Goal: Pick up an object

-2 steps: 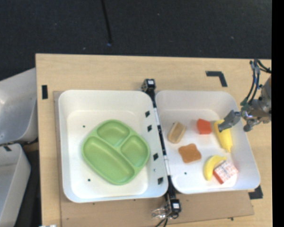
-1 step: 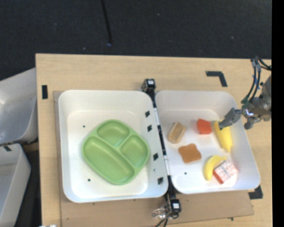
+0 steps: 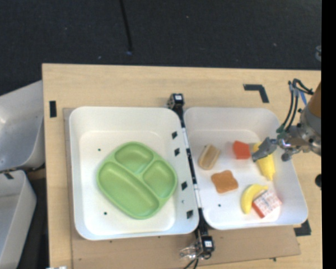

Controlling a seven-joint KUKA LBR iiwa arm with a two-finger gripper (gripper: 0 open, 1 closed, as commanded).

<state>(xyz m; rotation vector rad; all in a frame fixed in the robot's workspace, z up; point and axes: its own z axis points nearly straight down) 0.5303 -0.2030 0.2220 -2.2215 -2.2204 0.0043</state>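
The right bin [image 3: 213, 118] holds several toy foods: a tan bread roll [image 3: 208, 156], a red block [image 3: 241, 149], a brown toast slice [image 3: 224, 181], a yellow banana [image 3: 250, 198], a red-and-white box [image 3: 267, 204] and another yellow piece [image 3: 266, 165]. My gripper [image 3: 276, 148] reaches in from the right and hovers low at the bin's right side, over the upper end of that yellow piece. Its two fingers stand apart, one [image 3: 267, 146] toward the red block, the other toward the bin wall. Nothing is clearly clamped between them.
The left bin [image 3: 78, 150] holds a green divided plate [image 3: 137, 179]. A black-clipped divider [image 3: 186, 161] separates the bins. Cables hang by the wrist at the right edge [image 3: 295, 97]. A white container [image 3: 11, 128] stands left of the bench.
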